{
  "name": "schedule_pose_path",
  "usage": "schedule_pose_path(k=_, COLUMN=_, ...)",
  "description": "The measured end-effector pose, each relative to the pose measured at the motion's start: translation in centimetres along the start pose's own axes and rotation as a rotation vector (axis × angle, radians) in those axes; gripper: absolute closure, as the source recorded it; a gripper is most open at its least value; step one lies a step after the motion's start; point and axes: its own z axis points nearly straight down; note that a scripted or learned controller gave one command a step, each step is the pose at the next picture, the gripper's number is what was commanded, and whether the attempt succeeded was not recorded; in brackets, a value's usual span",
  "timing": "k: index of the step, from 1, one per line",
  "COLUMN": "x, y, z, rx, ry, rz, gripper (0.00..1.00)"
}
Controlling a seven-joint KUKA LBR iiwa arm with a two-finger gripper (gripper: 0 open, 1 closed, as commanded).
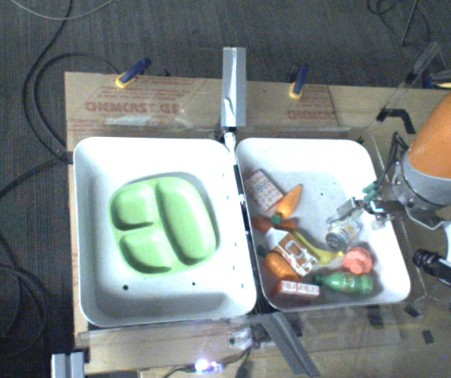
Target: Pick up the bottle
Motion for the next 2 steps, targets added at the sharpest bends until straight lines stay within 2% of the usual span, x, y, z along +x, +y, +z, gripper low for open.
schedule_pose_path(k=1, x=1.3, y=-1.0, z=9.6, rx=-0.024, ry=-0.007, rz=0.052, gripper=0.00)
schedule_pose_path(k=2, x=-2.6, y=5.6, z=11.5, rx=-0.013, ry=-0.003, rz=-0.015, gripper=0.00)
